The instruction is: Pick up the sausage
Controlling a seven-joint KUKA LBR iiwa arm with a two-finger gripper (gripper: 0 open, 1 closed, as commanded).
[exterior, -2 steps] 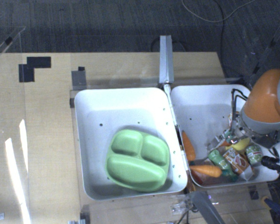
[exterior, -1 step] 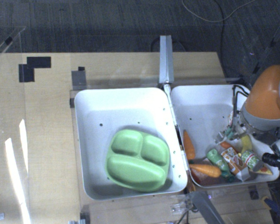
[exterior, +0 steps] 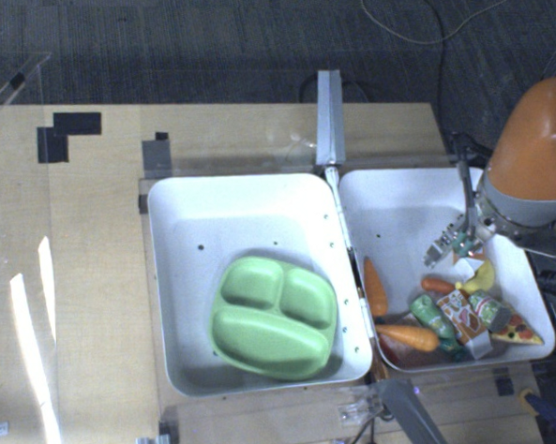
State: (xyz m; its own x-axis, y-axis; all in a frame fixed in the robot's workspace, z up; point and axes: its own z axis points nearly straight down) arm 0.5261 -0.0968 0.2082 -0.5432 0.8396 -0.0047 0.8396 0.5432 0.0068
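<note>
Two white bins sit side by side on the counter (exterior: 93,275). Left bin (exterior: 180,232) holds a green sectioned plate (exterior: 274,317). Right bin (exterior: 399,209) holds the reddish-brown sausage (exterior: 375,289) against its left wall, beside a carrot (exterior: 409,336). Pincer (exterior: 453,245) hovers rightward, spread narrowly, holding nothing.

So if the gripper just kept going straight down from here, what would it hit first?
Probably the small red-orange sausage just below the gripper, or the bin floor beside it; depth is unclear from this slant.
</note>
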